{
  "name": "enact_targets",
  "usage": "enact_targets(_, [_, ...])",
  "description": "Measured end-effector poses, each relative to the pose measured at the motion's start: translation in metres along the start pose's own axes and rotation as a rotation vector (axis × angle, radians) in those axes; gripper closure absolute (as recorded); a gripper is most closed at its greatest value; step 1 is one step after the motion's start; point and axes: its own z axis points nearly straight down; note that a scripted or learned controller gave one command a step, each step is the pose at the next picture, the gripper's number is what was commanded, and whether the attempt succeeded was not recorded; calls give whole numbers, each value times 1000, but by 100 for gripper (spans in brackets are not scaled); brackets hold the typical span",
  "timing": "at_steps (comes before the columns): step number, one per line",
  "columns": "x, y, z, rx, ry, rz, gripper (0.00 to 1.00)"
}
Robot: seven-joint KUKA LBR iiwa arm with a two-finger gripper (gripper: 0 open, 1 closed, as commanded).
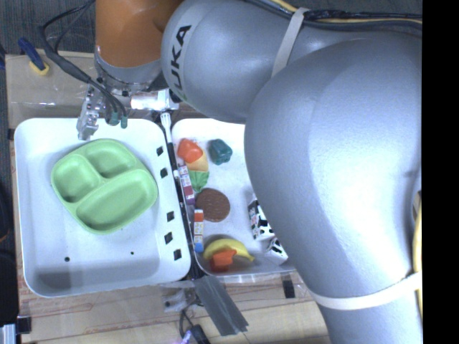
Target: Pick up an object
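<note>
Hovering at the left bin's [29,192] ten o'clock corner: gripper [100,117], fingers apart by a small gap, nothing between them. Just below at five o'clock, a green divided plate [104,185], flat and awkward to pinch. Likelier picks in the right bin [237,131]: orange toy [189,151], teal block [219,151], brown disc [213,204], banana [228,249], small enough for a pinch.

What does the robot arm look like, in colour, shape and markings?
The arm is grey, with big rounded, glossy segments and black KUKA lettering. An orange band sits above the wrist. Black cables run along it. The pincer is small, metallic grey.
</note>
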Motion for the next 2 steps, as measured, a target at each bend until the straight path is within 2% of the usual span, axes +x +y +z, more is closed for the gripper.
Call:
enact_targets(1, [22,23,84,5,10,114,100])
enact_targets(2, [13,-82,-8,1,-8,96,100])
